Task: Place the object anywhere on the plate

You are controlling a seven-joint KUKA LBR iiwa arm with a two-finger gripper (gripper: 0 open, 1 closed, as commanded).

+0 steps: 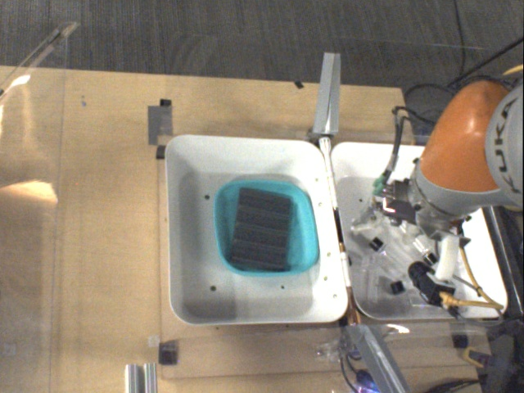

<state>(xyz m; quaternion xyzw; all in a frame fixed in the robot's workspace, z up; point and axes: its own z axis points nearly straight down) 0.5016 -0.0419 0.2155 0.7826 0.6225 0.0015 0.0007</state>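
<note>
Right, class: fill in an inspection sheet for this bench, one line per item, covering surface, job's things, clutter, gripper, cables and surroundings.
Surface: wooden bench bearing two white bins, left bin and right bin, side by side.
Job's things: teal plate in the left bin; dark ridged block lying on it.
Clutter: nothing seen.
Gripper: gripper over the right bin, below the arm's orange band; state unclear.
Cables: black cables behind the arm; yellow cable beside the wrist.
Surroundings: dark carpet beyond the bench.

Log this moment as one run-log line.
arm: over right bin | gripper: low inside | plate: left bin, dark ridged block on it
</note>
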